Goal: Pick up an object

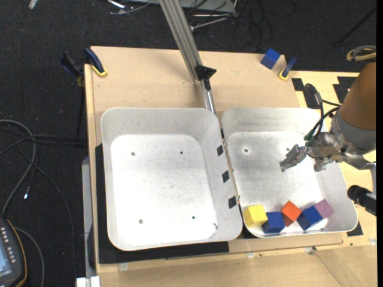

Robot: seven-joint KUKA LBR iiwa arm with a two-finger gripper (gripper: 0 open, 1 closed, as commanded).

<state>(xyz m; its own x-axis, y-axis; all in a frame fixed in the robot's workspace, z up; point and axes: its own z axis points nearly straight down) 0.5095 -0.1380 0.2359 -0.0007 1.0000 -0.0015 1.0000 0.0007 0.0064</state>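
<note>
In the right bin's (335, 160) near corner, small blocks, the orange block (291, 210) topmost, look light, rigid, best pinched across flat opposite faces, while the pincer (291, 159), seemingly empty, hovers above, its spread impossible to tell.

A wooden surface (149, 82) carries two white bins side by side: the left bin (158, 178) and the right bin (263, 160), their rims touching. A grey pole (179, 31) slants down from the top to the bins' meeting edge. Clamps sit at the far corners: one at left (90, 61), one at right (286, 67) beside a blue block (271, 57). Black cables (30, 160) trail over the dark floor (48, 28).
</note>
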